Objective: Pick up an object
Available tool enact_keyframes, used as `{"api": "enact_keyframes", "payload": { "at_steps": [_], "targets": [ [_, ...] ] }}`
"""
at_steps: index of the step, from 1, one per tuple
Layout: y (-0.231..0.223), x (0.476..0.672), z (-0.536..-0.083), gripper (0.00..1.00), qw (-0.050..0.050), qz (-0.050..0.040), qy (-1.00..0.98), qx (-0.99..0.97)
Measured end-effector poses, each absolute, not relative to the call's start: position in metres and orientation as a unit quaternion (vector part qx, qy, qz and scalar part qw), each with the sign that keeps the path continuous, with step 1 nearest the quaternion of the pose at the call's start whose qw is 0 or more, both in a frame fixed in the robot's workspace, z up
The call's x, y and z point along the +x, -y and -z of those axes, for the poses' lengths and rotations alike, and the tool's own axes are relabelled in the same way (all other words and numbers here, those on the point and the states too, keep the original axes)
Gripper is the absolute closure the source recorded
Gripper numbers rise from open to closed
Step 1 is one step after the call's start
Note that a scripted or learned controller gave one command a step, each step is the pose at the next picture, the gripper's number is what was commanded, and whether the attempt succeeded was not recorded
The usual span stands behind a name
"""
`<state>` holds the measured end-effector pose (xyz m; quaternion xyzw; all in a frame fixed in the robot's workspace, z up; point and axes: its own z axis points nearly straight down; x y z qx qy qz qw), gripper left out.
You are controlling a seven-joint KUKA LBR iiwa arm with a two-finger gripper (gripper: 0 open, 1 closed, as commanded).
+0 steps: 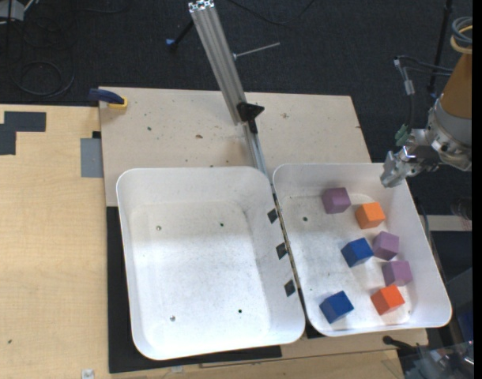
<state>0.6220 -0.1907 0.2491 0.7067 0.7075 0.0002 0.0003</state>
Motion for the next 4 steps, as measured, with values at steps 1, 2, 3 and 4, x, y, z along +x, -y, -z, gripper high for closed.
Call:
{"api": "enact_keyframes", "payload": {
  "at_steps": [1, 2, 3, 4],
  "targets": [
    [0.139, 0.609, -0.237, 1.00, -0.003, 0.0005, -0.709, 0.706],
    [0.098, 0.587, -0.228, 1.00, -0.003, 0.0010, -0.708, 0.706],
    [0.047, 0.568, -0.217, 1.00, -0.003, 0.0012, -0.709, 0.706],
    [-0.006, 0.544, -0.211, 1.00, -0.003, 0.0013, -0.708, 0.706]
  ]
}}
